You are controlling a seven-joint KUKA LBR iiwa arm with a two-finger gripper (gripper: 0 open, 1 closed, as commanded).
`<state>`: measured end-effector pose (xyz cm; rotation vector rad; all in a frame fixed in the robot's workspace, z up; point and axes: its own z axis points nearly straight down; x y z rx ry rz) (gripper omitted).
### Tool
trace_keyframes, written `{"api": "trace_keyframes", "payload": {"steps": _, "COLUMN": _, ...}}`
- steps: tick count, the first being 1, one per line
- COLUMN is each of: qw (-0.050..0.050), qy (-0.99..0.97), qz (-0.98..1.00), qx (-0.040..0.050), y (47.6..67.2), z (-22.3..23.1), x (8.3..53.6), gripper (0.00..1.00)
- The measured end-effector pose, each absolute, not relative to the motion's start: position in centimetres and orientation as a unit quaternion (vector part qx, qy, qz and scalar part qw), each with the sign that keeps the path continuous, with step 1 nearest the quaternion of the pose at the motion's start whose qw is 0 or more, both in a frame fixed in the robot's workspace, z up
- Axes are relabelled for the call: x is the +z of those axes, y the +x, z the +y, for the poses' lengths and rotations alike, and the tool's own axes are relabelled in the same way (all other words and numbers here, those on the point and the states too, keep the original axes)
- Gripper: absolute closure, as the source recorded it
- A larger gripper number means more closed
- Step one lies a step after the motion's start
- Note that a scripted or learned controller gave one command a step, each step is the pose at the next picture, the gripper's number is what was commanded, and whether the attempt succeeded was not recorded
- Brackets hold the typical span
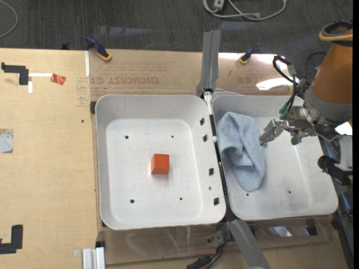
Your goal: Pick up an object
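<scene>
The hand (279, 129) hangs over the right bin (314, 203), its two fingers (268, 133) spread apart with nothing between them. One finger reaches toward the blue cloth (242, 153), its tip just beside the cloth's upper right edge; whether it touches the fabric cannot be told. The cloth lies crumpled in the same bin, beside the hand and toward the divider between the bins, its long axis running from the bin's far edge down toward the near edge, the narrower end nearest the camera. Well apart from the hand, past the cloth, a small orange block (160, 164) sits near the middle of the left bin (115, 206) on the surface
</scene>
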<state>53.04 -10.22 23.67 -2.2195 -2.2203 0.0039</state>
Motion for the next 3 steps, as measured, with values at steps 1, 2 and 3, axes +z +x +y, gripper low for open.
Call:
{"api": "trace_keyframes", "payload": {"steps": 1, "qw": 0.001, "qy": -0.577, "qz": -0.817, "qx": 0.0006, "y": 55.8, "z": -10.7, "x": 10.2, "gripper": 0.0}}
{"api": "trace_keyframes", "payload": {"steps": 2, "qw": 0.001, "qy": -0.578, "qz": -0.816, "qx": 0.0005, "y": 55.8, "z": -10.8, "x": 11.0, "gripper": 1.0}}
{"api": "trace_keyframes", "payload": {"steps": 3, "qw": 0.0, "qy": -0.71, "qz": -0.705, "qx": 0.0014, "y": 61.3, "z": -7.6, "x": 19.1, "gripper": 1.0}}
